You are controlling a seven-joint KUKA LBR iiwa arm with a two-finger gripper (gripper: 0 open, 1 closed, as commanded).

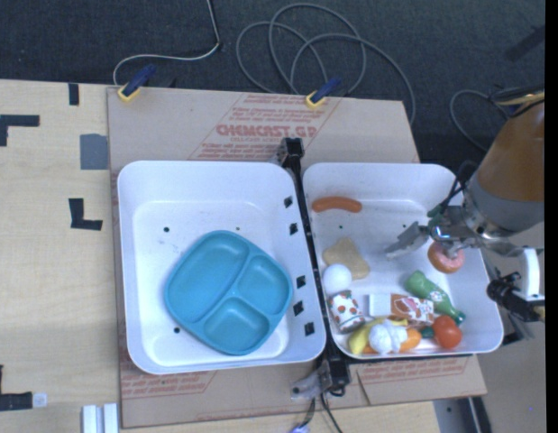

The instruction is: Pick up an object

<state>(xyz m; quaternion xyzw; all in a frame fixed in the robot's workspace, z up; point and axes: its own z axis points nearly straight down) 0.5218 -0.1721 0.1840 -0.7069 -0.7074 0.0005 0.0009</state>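
The arm (pixel 513 165) reached in from the right, its orange band above a grey wrist. The gripper (pixel 421 234) pointed left and hung low over the right bin (pixel 378 177), with its dark fingers (pixel 403 240) spread apart.

blue plate (pixel 228 292) in white bin (pixel 143 206); orange sausage (pixel 337 206); green bottle (pixel 432 293).

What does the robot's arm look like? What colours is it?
The arm is big and rounded, with an orange band on top and grey below it. At its end sits the tool, made of dark and silvery metal parts ending in thin fingers. Black cables curl beside the arm.
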